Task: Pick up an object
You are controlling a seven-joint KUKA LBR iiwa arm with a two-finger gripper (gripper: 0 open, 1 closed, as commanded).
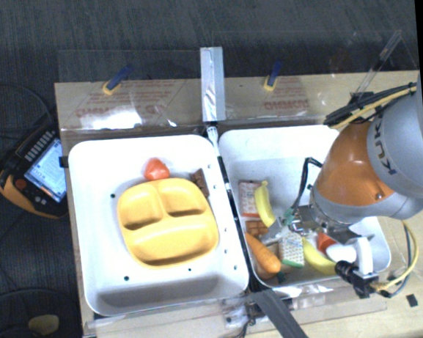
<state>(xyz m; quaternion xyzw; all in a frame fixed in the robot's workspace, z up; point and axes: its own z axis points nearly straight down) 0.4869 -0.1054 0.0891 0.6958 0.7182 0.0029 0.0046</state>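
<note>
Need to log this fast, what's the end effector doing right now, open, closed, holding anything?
End effector: down among the items in the shallow white right bin, near the yellow banana; open or closed cannot be told, and no held object is visible.

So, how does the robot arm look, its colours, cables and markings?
The arm is grey with a rounded orange band near the wrist. Dark letters mark the grey shell. Black and yellow cables run along it. The gripper end looks metallic, with white and black parts beside it.
</note>
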